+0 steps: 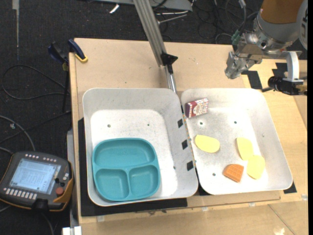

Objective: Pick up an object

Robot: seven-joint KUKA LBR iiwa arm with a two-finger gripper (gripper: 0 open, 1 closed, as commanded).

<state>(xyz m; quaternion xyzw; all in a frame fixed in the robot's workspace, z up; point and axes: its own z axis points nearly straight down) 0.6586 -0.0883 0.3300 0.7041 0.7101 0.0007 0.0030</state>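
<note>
The right bin (266,131) holds a small maroon and white carton (196,107) at its back left. A yellow oval piece (207,144) lies near the middle. At the front right are two more yellow pieces (244,148) (256,167), and an orange wedge (234,172) lies just left of them. My gripper (235,66) hangs above the bench behind the right bin's back edge, well clear of every object, and nothing is between its fingers.
The left bin (98,116) holds a teal divided tray (126,168). A slanted metal pole (152,28) runs from the top down to the seam between the bins. A teach pendant (35,179) lies off the bench at the lower left.
</note>
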